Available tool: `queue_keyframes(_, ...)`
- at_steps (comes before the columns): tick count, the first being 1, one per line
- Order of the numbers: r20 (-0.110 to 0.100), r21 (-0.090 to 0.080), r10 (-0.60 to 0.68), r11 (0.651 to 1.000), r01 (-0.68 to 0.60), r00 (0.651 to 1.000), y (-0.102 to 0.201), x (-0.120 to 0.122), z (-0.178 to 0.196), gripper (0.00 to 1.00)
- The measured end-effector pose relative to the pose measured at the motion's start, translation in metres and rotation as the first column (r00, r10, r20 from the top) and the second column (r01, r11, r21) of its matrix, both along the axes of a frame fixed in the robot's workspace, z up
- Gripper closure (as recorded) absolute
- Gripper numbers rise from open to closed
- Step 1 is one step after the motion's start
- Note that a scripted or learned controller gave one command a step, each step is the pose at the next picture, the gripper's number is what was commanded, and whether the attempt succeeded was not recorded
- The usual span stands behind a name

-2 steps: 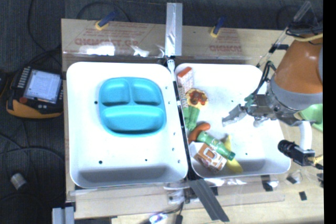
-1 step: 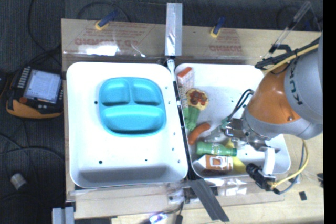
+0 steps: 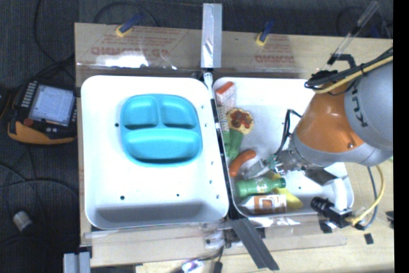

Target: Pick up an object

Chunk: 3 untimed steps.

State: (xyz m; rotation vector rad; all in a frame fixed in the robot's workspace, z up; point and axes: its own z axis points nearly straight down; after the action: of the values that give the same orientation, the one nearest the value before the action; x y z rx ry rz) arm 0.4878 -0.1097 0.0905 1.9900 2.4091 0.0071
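Arm: the grey arm [image 3: 374, 115] with its orange band [image 3: 326, 126] reaches in from the right and hangs over the right bin.
Gripper: the gripper [image 3: 267, 166] is low in the right bin, right among the objects, just above the green bottle; whether it is spread or pressed together cannot be told, and no object can be seen caught in it.
Right bin: the white right bin [image 3: 271, 93] holds a cluster of objects along its left and near sides.
Green bottle: a green bottle [image 3: 259, 187] lies on its side, cap toward the right, just below the gripper.
Red piece: a red-orange sausage-shaped piece [image 3: 241, 161] lies tilted, just left of the gripper.
Brown bottle: a brown bottle with a white label [image 3: 267, 204] lies flat by the near wall, beside a yellow piece [image 3: 293, 201].
Pizza slice: a toy pizza slice [image 3: 238, 121] lies further back, near a white carton [image 3: 225, 95] by the left wall.
Left bin: the left bin [image 3: 105, 188] carries a blue divided tray [image 3: 160, 126].
Tabletop: the wooden tabletop [image 3: 300, 51] bears both bins side by side.
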Motion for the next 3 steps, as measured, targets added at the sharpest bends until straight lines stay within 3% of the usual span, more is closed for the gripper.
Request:
queue_keyframes(1,-0.003,0.01,-0.066,0.998,0.066,0.998,-0.002,0.0,-0.001,0.0)
queue_keyframes(2,-0.007,0.005,0.036,0.999,-0.036,0.999,0.0,0.052,-0.001,0.0)
queue_keyframes(3,-0.017,0.002,-0.16,0.987,0.16,0.987,-0.012,0.13,0.108,0.0)
